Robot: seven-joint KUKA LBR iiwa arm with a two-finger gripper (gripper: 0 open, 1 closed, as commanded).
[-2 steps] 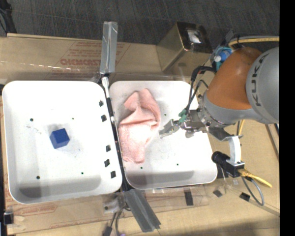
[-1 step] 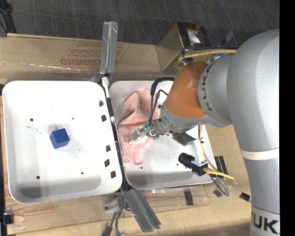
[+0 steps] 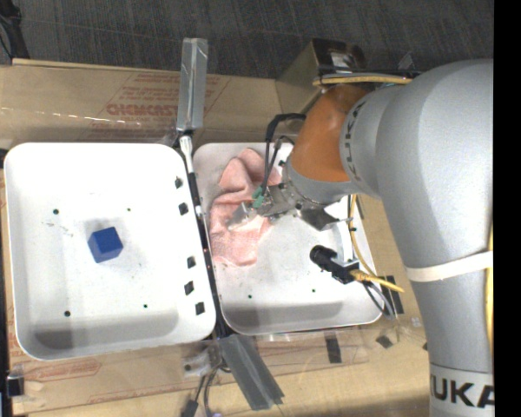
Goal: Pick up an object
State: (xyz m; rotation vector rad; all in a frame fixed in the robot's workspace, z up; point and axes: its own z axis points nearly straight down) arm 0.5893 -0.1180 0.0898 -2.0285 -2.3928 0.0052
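Gripper (image 3: 259, 205) down on pink cloth (image 3: 234, 224) in right bin (image 3: 286, 315); can't tell its state. Risk: cloth slips if only a thin fold is caught. Blue cube (image 3: 106, 243) untouched.

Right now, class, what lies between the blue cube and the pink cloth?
In the camera view, the blue cube and pink cloth are separated by bare bin floor and the bins' adjoining walls.
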